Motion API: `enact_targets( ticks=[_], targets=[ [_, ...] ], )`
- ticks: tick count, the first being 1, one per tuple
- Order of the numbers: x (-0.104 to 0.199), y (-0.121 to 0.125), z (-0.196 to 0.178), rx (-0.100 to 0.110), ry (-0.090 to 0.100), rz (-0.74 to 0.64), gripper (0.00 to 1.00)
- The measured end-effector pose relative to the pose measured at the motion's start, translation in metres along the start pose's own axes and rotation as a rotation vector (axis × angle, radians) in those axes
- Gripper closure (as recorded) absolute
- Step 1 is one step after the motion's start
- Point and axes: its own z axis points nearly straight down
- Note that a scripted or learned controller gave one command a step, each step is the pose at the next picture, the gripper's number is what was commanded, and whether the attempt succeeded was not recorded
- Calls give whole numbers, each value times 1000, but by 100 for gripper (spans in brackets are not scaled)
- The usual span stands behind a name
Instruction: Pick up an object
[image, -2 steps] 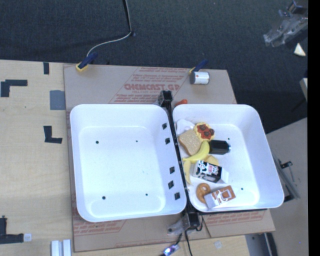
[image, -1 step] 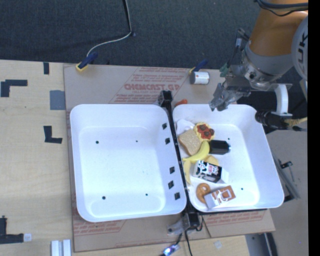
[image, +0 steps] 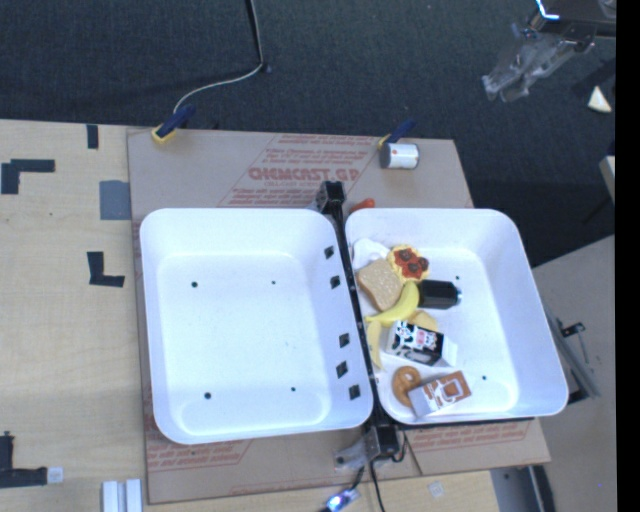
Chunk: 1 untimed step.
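Banana (image: 392, 312) in right bin (image: 500, 300), long axis slanting upper right to lower left; end effector (image: 520, 70) grip state unclear.

Cardboard sheet (image: 300, 170) under bins — white cylinder (image: 402, 155) atop.

Red mirrored lettering is showing on the brown cardboard sheet (image: 300, 172) under the bins, seeming to read "CHEMCAST GP", upside down. The small black-and-white carton (image: 414, 343) is carrying print too small to read.

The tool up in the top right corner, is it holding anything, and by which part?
Nothing shows in the tool. It hangs blurred above the dark floor, away from the right bin where the objects lie.
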Motion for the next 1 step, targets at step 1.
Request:
enact_targets(
  ticks=[1],
  targets=[
    [28,44,13,19,1,1,100]
  ],
)
